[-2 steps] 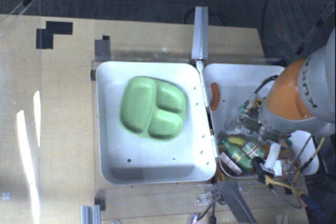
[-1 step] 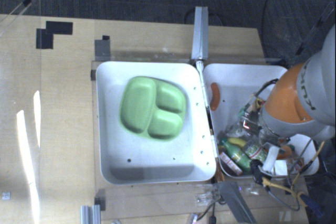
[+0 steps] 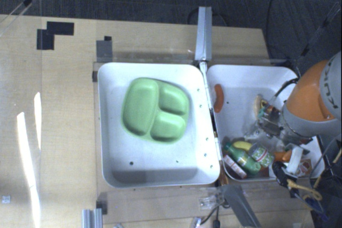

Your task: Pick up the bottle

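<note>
We find the gripper [image 3: 260,128] low in the right bin [image 3: 240,80], reaching in under the arm [image 3: 315,96], but the wrist and its cabling crowd the spot, so we cannot tell how its tip is set or whether anything is caught there.

Just below it, at the front edge of that bin, lies the bottle [image 3: 247,159], green with a red-and-white label, on its side among the clutter. A yellow piece [image 3: 243,145] sits against its upper side, between it and the tool. As we read it, the bottle rests on the bin floor, so the lift is not yet done; the tool is close above, and what is left is the closing, the grip and the raise.

Further off, toward the divider, an orange sausage-shaped thing [image 3: 218,97] lies alone, well apart from the tool.

Furthest away, across the divider, the left bin [image 3: 115,168] holds a green sectioned tray [image 3: 156,109], well clear of the work.
</note>
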Controlling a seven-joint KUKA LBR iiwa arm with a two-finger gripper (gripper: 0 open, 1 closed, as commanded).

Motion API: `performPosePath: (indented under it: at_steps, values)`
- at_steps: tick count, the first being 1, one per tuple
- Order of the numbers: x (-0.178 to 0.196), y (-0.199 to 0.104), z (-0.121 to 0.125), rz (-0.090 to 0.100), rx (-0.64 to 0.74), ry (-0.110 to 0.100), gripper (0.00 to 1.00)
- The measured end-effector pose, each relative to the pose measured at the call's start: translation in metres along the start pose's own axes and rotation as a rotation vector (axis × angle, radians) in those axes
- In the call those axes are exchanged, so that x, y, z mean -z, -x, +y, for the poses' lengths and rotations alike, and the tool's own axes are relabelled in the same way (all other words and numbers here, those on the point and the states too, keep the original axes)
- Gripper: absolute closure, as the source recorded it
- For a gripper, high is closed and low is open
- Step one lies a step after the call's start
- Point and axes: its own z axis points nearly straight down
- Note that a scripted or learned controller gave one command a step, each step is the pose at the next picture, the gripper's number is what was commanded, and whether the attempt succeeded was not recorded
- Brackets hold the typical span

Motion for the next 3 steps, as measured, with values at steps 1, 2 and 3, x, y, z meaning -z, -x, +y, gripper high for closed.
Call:
performPosePath:
  at_steps: [1, 2, 3]
  values:
    - [-0.022, -0.03, -0.012, -0.001, 0.181, 0.008, 0.0]
    - [-0.022, 0.035, 0.018, -0.002, 0.436, 0.012, 0.0]
    - [-0.022, -0.032, -0.005, -0.001, 0.859, 0.013, 0.0]
